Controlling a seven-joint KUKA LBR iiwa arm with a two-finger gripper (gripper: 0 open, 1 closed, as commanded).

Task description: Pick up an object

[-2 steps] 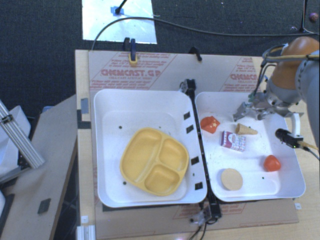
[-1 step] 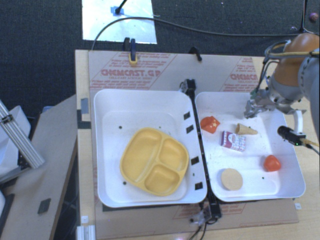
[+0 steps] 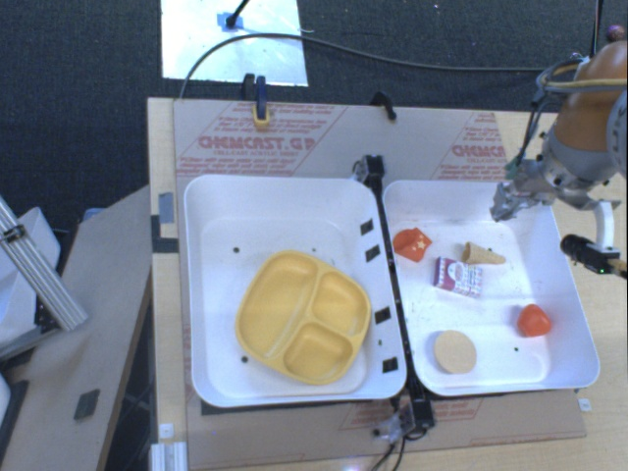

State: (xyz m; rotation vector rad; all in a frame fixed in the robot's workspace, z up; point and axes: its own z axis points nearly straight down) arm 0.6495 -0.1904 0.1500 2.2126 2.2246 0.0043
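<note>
The gripper (image 3: 505,207) is held over the right bin (image 3: 564,292), jaw state undeterminable. Nearby are scattered a cone (image 3: 483,254), a pink packet (image 3: 459,277) and a red piece (image 3: 412,243).

You're looking at two white bins (image 3: 294,196) on a pale board with red lettering (image 3: 257,143). In the left bin lies a yellow tray (image 3: 302,316). The right bin holds a red block (image 3: 412,244), a tan cone (image 3: 482,255), a maroon packet with white print (image 3: 458,277), a beige disc (image 3: 454,352) and a red-orange ball (image 3: 533,320). The arm (image 3: 589,116) shows you orange above grey, and its gripper (image 3: 510,202) is grey. The floor (image 3: 78,77) is dark with a silver sheet (image 3: 233,26).
</note>
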